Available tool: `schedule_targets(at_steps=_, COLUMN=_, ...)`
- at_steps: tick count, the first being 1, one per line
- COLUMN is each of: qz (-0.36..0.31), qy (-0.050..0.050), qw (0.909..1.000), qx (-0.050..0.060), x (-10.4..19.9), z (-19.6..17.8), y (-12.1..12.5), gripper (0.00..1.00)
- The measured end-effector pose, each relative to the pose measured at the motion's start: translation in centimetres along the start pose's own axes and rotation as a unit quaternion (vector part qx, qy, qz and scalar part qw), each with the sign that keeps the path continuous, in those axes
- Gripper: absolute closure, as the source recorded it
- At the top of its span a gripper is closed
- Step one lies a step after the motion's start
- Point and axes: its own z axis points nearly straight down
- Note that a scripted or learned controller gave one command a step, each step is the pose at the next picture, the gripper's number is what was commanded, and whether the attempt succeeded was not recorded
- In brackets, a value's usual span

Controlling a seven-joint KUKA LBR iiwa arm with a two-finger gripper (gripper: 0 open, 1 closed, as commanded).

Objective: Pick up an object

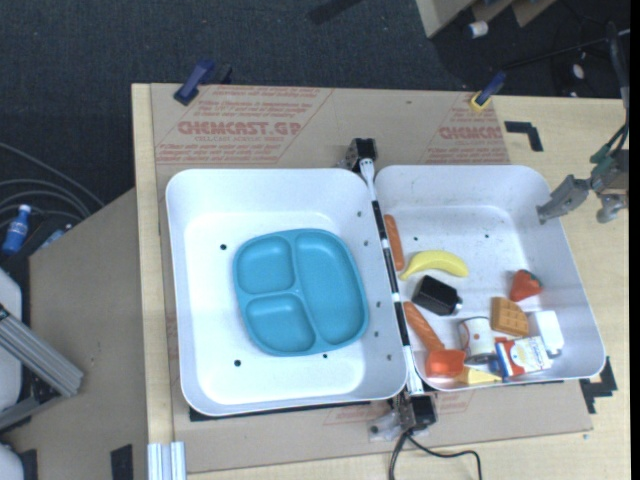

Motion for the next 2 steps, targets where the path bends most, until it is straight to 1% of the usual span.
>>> schedule_targets(at_steps=1, qz=0.0, qy=0.0, qw=1.0, qx=0.0, x=-0.9, z=11.1, y=-0.1, gripper=0.0)
schedule_targets(at_steps=2, qz=0.0, qy=0.001, qw=1.0, qx=0.001, x=3.1, z=18.8, y=3.6, gripper=0.0)
